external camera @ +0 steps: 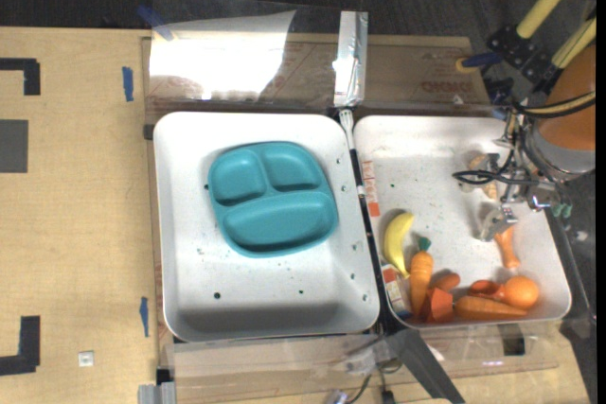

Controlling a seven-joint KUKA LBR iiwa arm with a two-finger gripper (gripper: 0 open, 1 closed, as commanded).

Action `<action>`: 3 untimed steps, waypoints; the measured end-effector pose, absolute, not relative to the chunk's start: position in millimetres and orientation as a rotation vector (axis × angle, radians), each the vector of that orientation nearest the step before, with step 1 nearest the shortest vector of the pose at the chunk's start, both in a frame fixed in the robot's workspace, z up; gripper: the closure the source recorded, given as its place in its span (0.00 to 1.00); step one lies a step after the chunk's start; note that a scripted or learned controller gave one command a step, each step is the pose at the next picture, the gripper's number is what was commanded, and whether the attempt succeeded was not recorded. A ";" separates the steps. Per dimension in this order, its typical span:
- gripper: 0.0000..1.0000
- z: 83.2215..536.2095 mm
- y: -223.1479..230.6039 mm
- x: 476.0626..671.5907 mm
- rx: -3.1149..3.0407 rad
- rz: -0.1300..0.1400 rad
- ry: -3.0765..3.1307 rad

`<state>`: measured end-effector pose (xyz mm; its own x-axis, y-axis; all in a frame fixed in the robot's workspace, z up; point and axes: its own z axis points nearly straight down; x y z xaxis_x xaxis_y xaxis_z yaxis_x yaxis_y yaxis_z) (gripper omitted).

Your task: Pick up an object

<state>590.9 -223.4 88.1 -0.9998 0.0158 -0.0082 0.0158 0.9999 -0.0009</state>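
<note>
Bench, two white bins; gripper (500, 220) over right bin (428, 139), finger state: cannot tell.
Small carrot (508, 248) just below gripper, long axis 12-to-6, slightly tilted. Banana (397, 239) at its 9 o'clock, upright; more produce at 6.

teal divided plate (273, 197) (probably plastic) in left bin (180, 279)

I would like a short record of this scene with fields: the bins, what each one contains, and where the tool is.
left bin: holds a teal divided plate
right bin: holds a banana, several orange carrot-like pieces and an orange round fruit along its near side
tool: over the right bin's right part, above an orange piece
tool state: fingers too small to judge
grasp: no object seen held
</note>
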 end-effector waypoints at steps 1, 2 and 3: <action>0.00 88.8 -223.9 513.3 0.304 -0.003 3.117; 1.00 102.4 -223.9 518.6 0.298 -0.009 3.100; 1.00 88.8 -221.6 628.2 0.115 -0.003 3.127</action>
<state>628.2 -221.6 88.8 -0.9972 0.0732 -0.0125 0.0733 0.9973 -0.0012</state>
